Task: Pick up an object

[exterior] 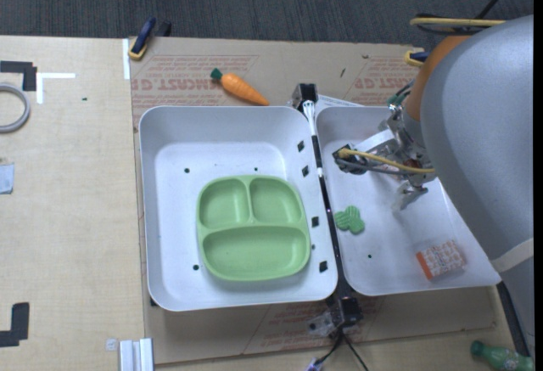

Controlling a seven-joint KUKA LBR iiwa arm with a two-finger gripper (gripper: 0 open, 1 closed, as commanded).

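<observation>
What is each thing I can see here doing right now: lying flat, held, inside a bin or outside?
Green plate: lying flat in the left bin, right way up.
Carrot: on its side on the bench, outside both bins.
Small green piece: loose on the floor of the right bin.
Orange-and-white packet: flat in the right bin.
Gripper: down in the right bin, apart from the green piece.

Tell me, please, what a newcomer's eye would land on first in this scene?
Probably the green divided plate, which lies flat in the left bin. Next comes the bulky grey arm, which covers the right side of the view and reaches over the right bin, where a small green toy and a red-and-white packet lie. An orange toy carrot lies on the cardboard behind the bins.
</observation>
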